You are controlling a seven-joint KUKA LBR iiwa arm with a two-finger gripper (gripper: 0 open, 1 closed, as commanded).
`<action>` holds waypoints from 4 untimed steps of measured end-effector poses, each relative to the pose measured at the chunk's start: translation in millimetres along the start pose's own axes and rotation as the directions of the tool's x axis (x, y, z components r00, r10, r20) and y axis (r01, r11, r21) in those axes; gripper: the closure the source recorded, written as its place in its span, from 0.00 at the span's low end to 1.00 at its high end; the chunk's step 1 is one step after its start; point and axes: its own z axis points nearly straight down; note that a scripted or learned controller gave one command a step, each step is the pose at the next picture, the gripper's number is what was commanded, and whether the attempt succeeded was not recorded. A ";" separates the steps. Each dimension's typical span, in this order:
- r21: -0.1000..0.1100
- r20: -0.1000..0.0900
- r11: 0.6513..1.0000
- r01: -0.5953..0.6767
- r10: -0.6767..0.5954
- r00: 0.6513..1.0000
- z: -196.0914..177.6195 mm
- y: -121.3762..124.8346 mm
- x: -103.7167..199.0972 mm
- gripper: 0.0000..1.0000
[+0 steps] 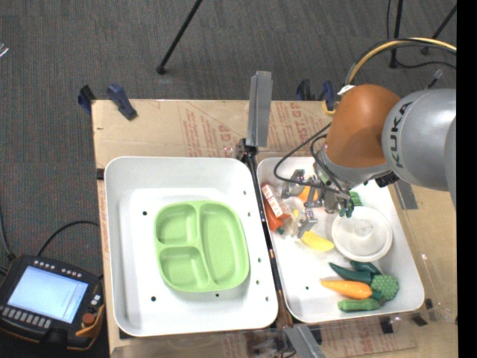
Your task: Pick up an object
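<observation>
The arm's gripper (pixel 305 216) hangs low over the right bin (pixel 408 263), near its left wall, where several small toys crowd together: an orange-and-white item (pixel 273 208) against that wall and a yellow piece (pixel 317 242) just beside the fingers. Whether the claw is spread or pinching cannot be told; wrist and cables blur it. A white bowl (pixel 362 233) sits mid-bin, and a toy carrot (pixel 346 287) with green vegetables lies toward the near right corner. The left bin (pixel 123 192) carries a green divided tray (pixel 201 245), probably a drop target.
</observation>
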 end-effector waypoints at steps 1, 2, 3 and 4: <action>0.000 -0.004 1.000 -0.031 0.031 1.000 0.3 -33.4 43.0 0.00; -0.001 -0.004 0.995 -0.103 0.103 0.995 0.5 -8.0 66.4 0.00; -0.001 -0.002 0.995 -0.098 0.098 0.995 -9.7 -6.8 65.1 1.00; -0.001 -0.003 0.995 -0.097 0.097 0.995 -9.3 -6.5 65.3 0.00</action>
